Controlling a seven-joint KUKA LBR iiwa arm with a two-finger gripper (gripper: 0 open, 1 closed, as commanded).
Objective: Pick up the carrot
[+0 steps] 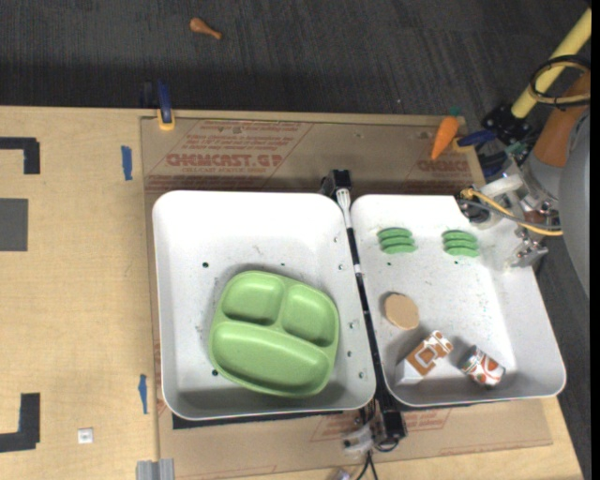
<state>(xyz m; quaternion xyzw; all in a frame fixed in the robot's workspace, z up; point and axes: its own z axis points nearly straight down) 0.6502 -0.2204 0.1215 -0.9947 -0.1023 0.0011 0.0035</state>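
Observation:
The carrot point(444, 137) is small and orange with a green top. It lies on the brown board behind the right bin point(525, 309), outside both bins, near that bin's far right corner. My gripper point(525, 246) hangs at the right bin's right rim, wrapped in cables, below and to the right of the carrot and well apart from it. Nothing shows in its grasp.
In the right bin lie two green ridged pieces point(397, 241) point(459, 244), a tan disc point(401, 310), an orange and white block point(429, 354) and a red and white can point(484, 367). A green divided plate point(277, 331) sits in the left bin point(178, 281). Another small orange item point(204, 28) lies on the dark floor.

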